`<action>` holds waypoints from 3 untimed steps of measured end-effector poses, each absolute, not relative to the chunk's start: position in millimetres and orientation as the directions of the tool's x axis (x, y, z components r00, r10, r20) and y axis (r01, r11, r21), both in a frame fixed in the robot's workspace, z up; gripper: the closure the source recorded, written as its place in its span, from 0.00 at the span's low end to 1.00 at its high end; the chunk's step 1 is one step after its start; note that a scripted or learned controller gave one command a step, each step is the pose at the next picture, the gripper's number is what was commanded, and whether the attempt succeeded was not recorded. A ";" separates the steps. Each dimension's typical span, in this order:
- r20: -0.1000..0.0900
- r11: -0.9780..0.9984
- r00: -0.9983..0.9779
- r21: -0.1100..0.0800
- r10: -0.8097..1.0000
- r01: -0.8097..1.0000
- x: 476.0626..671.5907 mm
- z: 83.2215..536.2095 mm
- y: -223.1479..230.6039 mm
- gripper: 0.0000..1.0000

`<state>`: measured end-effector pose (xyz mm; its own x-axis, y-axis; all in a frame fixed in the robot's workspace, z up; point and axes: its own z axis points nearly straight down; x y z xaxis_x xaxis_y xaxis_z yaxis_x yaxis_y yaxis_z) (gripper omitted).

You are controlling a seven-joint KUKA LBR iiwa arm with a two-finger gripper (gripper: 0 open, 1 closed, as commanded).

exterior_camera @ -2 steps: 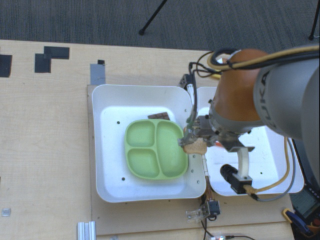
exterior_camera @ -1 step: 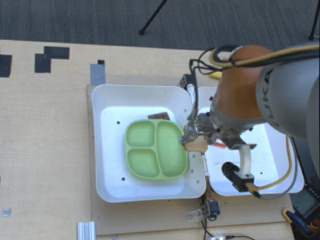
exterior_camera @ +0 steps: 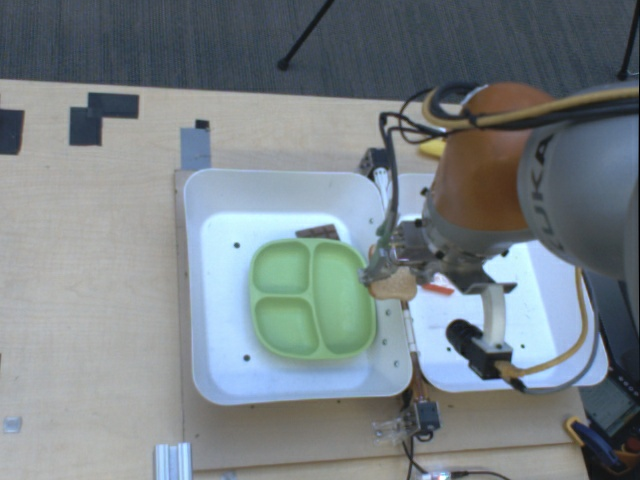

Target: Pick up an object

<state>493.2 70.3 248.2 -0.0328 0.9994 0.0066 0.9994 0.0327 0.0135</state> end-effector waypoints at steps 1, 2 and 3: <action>0.007 0.038 -0.038 0.015 0.999 0.999 494.1 258.6 71.1 1.00; 0.008 0.044 -0.044 0.017 0.999 0.999 495.0 268.9 71.8 1.00; 0.008 0.049 -0.050 0.019 0.999 0.999 495.8 279.2 72.5 1.00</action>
